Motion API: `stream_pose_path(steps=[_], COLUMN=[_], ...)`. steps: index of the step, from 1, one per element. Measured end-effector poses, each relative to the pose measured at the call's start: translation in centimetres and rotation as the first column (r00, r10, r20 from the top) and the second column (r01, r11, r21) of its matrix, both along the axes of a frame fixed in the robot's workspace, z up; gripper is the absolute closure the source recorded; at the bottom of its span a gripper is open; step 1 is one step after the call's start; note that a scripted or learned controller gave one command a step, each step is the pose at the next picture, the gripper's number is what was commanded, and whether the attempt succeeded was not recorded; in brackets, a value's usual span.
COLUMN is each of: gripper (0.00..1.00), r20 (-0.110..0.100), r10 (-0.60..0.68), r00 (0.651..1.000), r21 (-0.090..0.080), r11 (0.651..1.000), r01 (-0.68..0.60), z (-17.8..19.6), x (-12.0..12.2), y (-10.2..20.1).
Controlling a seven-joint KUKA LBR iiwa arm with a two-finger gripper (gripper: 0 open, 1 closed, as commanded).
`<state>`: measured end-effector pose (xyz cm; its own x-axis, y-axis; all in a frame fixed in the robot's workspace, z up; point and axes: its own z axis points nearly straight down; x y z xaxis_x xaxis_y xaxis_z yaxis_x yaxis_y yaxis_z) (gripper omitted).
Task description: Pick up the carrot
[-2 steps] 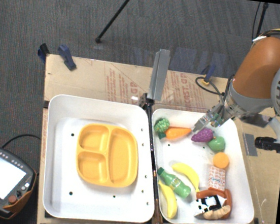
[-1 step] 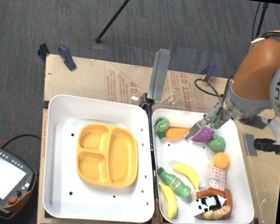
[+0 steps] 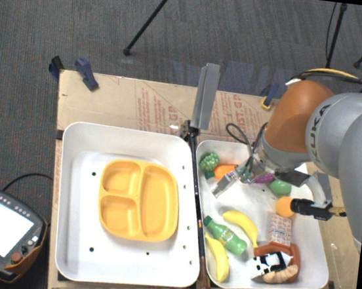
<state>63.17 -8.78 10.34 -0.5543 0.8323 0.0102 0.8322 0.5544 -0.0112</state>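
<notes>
A cardboard-topped bench (image 3: 146, 106) carries two white bins (image 3: 79, 160), (image 3: 315, 257) side by side.

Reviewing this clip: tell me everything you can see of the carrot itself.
The carrot shows as a small orange patch near the back left of the right bin, apparently plastic. Most of it is hidden under the end effector and wrist above it. The green broccoli-like toy sits right beside it on the left. Its full shape and pose cannot be told, nor whether it is gripped.

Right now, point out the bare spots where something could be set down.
Free: the left bin floor around the yellow divided plate, and the plate's compartments. Crowded: the right bin, where the gripper hangs beside the carrot, above bananas and a green bottle.
</notes>
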Motion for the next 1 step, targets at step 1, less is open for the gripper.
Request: stream_pose_path(steps=[1], gripper=[0.0], r20=[0.014], r10=[-0.184], r00=[0.983], r21=[-0.002], r11=[0.983], r01=[0.185], z=[-1.62], x=[1.2], y=[-0.52])
